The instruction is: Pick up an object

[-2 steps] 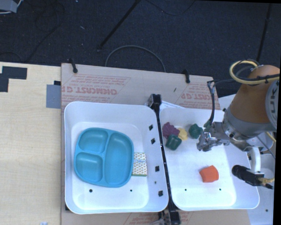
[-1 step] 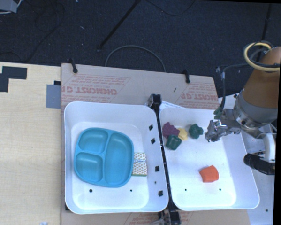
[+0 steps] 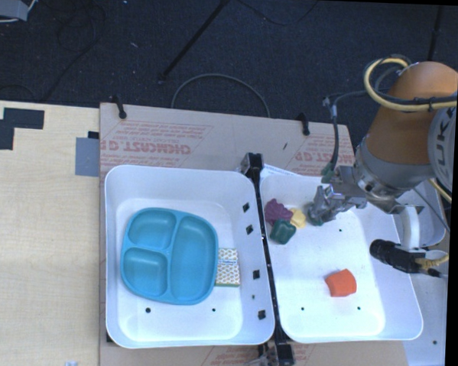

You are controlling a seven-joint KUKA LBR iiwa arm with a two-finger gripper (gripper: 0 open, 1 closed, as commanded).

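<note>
Hovering over the right bin point(image 3: 405, 321), the tool point(image 3: 319, 210) is seen just beside a cluster of purple toy point(image 3: 276, 211), yellow piece point(image 3: 297, 218) and green block point(image 3: 282, 232); its spread cannot be told. The green block, judged light and rigid, would be gripped across its flat sides.

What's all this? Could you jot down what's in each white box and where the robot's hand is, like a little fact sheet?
Left bin: blue plastic divided plate, with a small patterned green-and-white sponge at its right edge
Right bin: purple toy piece, small yellow piece, dark green block, clustered at upper left; orange block apart, lower middle
Hand: low over the right bin, just right of the cluster
</note>
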